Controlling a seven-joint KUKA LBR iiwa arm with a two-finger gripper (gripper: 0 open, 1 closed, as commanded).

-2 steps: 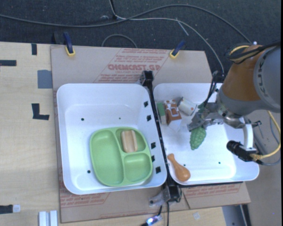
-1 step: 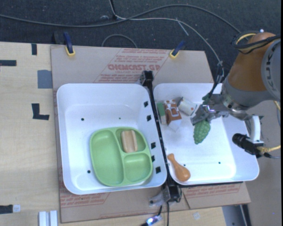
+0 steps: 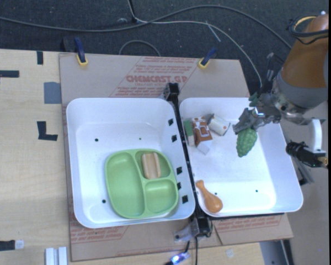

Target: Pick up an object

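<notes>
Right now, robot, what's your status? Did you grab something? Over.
End effector over right bin, green bumpy toy hanging between its fingers. Toy lifted off bin floor. Small boxes and orange spoon lie apart, nothing blocking.

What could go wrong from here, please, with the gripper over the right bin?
The green bumpy object hangs from the gripper by its top alone, so it may slip and drop back into the right bin. If it swings, it could knock the small white cylinder or the brown box nearby.
</notes>
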